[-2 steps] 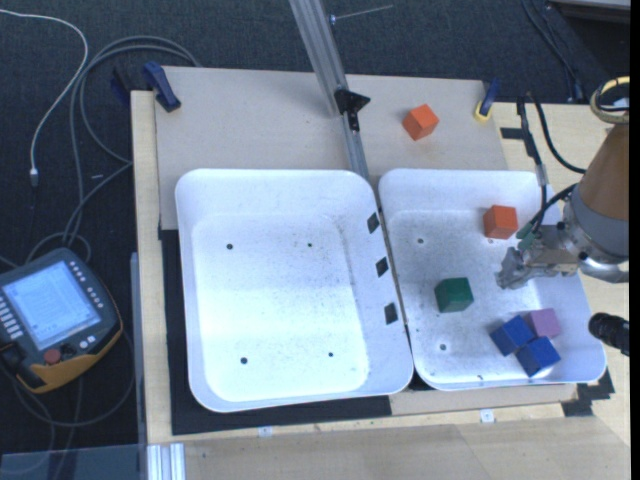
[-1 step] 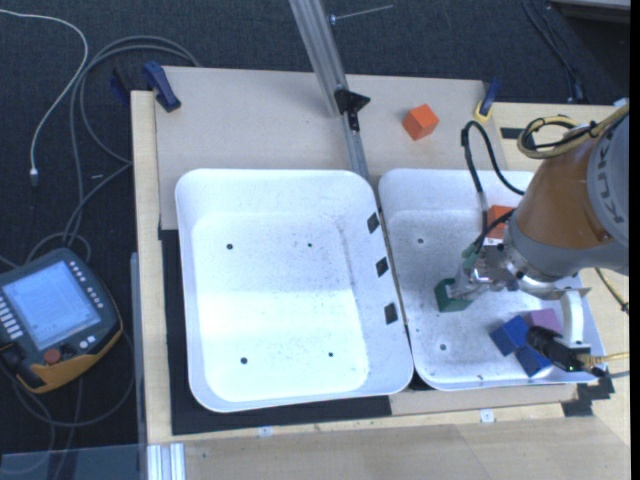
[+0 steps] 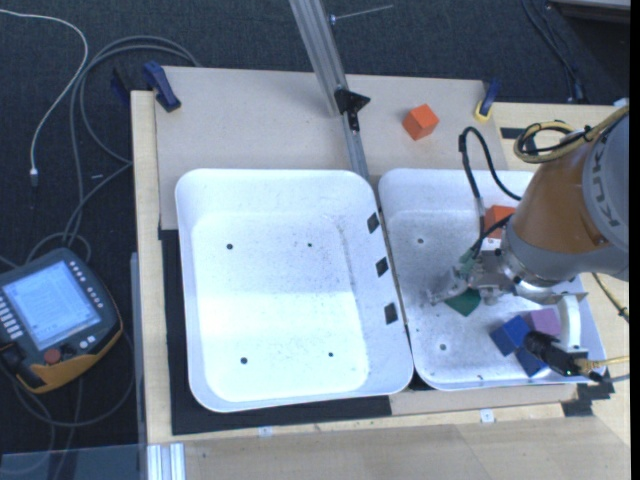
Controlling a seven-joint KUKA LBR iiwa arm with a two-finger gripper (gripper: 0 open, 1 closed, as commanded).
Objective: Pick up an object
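Step in hand: the reach and grasp, judged from the arm set low inside the right bin (image 3: 430, 363), over the things lying there.
Gripper: the gripper (image 3: 468, 286) sits low near the middle of the right bin, pointing toward the left of the view; whether the jaws stand wide, narrow or closed on something I cannot tell, as the wrist hides much of them.
Nearest thing: a green block (image 3: 464, 305) lies just below the gripper tip, touching it or very nearly; it is not clear that it is between the jaws.
Other things in the right bin: a blue block (image 3: 512, 335) and a purple piece (image 3: 546, 320) lie nearer the front right corner, close to each other; an orange block (image 3: 497, 215) peeks out behind the arm.
Left bin: the left bin (image 3: 200, 298) lies alongside.
On the worktop: an orange cube (image 3: 421, 120) sits outside the bins on the worktop (image 3: 250, 118), well apart from the gripper.
Next move calls for: probably closing squarely on the green block, then a straight lift, then a check that it comes up.
Risk: the block may slip sideways.
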